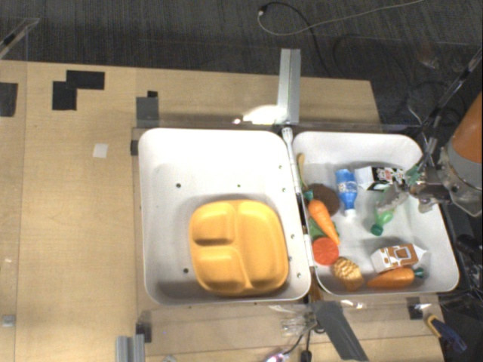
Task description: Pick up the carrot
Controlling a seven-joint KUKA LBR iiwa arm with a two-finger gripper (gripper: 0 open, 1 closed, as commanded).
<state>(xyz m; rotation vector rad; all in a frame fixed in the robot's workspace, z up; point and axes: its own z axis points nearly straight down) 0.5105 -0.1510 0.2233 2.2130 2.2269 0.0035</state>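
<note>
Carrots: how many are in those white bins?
2, both in the right shallow white bin: one orange plastic carrot against its left wall, another orange carrot by its front edge. Others could hide under the clutter.

Yellow divided plate (238,244) in left bin (162,202), blue bottle (346,189), small carton (395,257)

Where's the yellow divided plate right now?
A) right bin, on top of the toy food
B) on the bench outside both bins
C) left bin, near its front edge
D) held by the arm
C: the yellow divided plate lies flat in the left bin, toward its front edge, while the carrot and the other toy food lie in the right bin.
</note>
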